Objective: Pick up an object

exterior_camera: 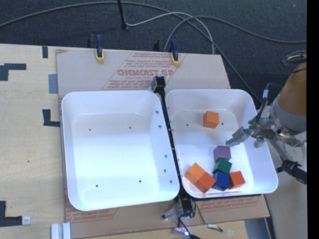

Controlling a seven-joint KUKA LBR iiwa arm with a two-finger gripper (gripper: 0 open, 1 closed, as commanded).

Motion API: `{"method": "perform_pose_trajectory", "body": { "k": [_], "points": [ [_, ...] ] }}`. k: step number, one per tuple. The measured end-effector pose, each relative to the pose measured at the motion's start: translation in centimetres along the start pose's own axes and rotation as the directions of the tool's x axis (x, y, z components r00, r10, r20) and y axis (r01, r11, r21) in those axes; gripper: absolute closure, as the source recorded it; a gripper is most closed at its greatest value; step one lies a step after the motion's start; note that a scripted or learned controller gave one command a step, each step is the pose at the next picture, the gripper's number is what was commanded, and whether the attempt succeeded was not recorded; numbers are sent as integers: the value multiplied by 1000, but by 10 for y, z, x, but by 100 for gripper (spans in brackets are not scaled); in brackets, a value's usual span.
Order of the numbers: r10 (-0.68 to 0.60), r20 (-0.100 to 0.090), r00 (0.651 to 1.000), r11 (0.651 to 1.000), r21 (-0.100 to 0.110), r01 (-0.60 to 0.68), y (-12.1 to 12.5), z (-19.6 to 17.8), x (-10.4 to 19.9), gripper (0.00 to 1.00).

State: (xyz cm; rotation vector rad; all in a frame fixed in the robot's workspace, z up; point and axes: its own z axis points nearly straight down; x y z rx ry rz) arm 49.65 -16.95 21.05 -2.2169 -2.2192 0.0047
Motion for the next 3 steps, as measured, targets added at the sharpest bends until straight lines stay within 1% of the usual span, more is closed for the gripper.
{"method": "perform_pose_trajectory", "body": {
  "k": [2,3],
  "points": [
    [1,0,1000,1000,-1,-1,-5,86,-5,0],
    [0,1,1000,1000,-5,0,-4,74,-5,100]
  ]
}}
